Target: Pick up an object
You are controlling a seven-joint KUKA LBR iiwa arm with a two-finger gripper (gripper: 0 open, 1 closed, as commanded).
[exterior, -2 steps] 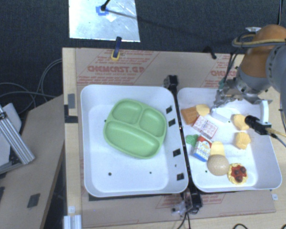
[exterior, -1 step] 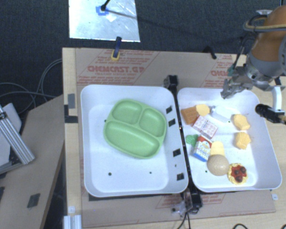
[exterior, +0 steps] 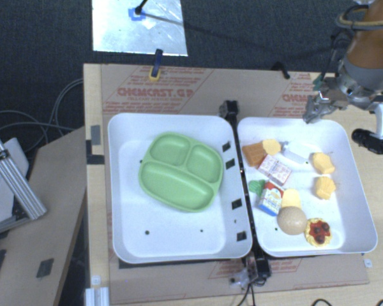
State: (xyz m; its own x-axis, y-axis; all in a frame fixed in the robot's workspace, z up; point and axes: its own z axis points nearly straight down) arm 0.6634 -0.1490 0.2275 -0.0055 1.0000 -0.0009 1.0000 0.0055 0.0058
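Arm [exterior: 370,50]: grey with an orange band, coming in at the upper right of the frame.
Gripper [exterior: 314,112]: hangs over the far rim of the right bin [exterior: 357,171], near its upper-left corner — nothing lies between its fingers; whether they are spread or closed I cannot tell at this size.
Left bin [exterior: 127,171]: holds a green divided plate [exterior: 180,170], lying flat and slightly turned, in the centre-left of the frame.
Brown wedge [exterior: 255,152]: upper left of the right bin, touching a yellow piece [exterior: 272,146].
Red-and-white box [exterior: 276,169]: just below those two, near the bin's middle.
Small green item [exterior: 256,186]: at the left wall of the right bin, beside a blue-and-white packet [exterior: 270,200].
Yellow chunks: one [exterior: 323,163] toward the right side, another [exterior: 325,187] just below it — apart from each other.
Beige ball [exterior: 292,220]: lower middle of the right bin, touching a yellow piece [exterior: 292,199] above it.
Red-and-yellow disc [exterior: 318,231]: lower right, just beside the ball.
Objects to pick: all rest on the floor of the right bin, well apart from the gripper.
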